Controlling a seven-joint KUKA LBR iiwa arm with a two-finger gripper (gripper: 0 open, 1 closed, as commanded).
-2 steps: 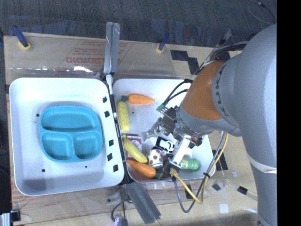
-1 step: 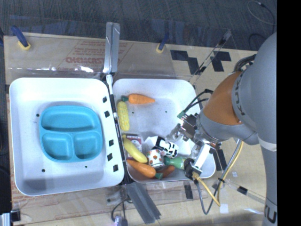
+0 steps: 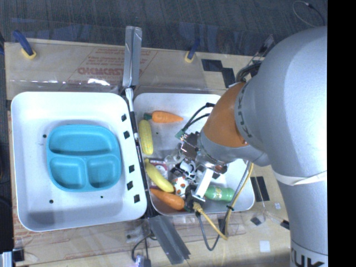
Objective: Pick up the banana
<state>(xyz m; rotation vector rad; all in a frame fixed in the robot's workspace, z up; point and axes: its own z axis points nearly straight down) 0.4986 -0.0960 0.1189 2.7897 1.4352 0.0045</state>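
Note:
The banana is yellow and lies at a slant along the left side of the right bin, towards its front. My gripper hangs low over the bin's front middle, just right of the banana. Clutter and the gripper's dark body crowd the spot, and nothing yellow shows in its grasp. The grey arm with its orange band comes in from the right and hides the right part of the bin.
An ear of corn lies behind the banana by the left wall. A carrot sits at the back, another orange carrot at the front and a green bottle at front right. The left bin holds a blue divided tray.

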